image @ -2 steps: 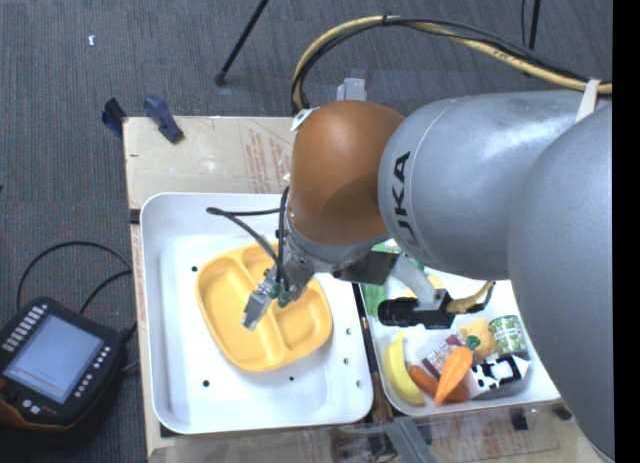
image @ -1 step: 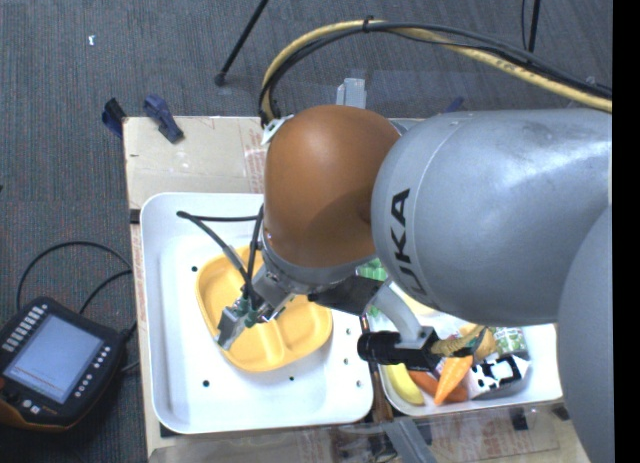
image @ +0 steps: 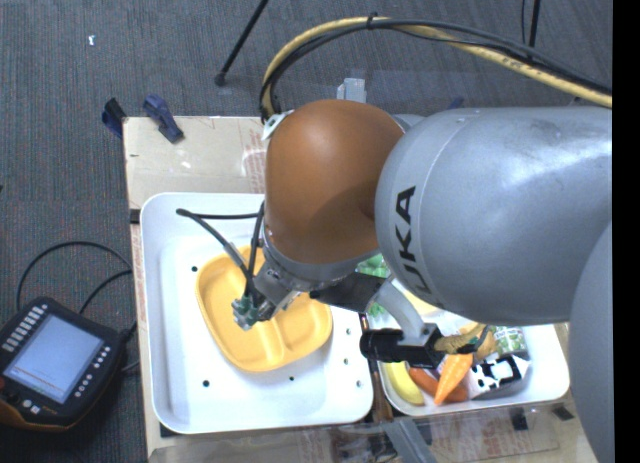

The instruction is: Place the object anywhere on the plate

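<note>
One gripper (image: 247, 311) hangs low over the yellow plate (image: 300, 336) in the left bin (image: 165, 301), seemingly gripping a small greenish object (image: 243, 315) directly above the plate's middle.

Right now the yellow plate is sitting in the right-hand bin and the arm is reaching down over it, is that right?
Not quite. The camera view shows the yellow plate in the left-hand bin, not the right-hand one. The rest holds: the arm is reaching down over it. The right-hand bin holds the carrot and other items.
</note>
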`<action>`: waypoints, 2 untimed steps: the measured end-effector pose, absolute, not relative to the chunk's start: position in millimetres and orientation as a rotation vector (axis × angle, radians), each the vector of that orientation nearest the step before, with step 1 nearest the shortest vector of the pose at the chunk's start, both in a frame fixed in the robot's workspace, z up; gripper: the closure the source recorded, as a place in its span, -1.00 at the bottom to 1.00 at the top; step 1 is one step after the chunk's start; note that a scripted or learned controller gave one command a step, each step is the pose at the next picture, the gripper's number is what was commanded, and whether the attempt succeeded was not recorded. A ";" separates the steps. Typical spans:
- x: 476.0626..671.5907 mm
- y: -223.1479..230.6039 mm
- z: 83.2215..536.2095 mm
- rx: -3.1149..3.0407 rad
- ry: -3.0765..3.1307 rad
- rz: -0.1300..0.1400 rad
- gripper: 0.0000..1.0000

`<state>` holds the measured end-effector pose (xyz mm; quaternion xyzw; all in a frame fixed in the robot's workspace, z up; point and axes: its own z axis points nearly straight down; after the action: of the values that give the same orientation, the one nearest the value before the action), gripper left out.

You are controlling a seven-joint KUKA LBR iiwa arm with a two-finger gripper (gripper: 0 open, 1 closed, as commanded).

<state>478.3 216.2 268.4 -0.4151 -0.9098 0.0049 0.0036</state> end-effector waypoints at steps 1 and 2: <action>476.5 136.4 193.6 -1.378 -2.818 0.007 1.00; 574.7 180.1 235.8 -1.094 -2.943 0.004 1.00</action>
<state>574.7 180.1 235.8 -0.3485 -0.9373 0.0012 0.0010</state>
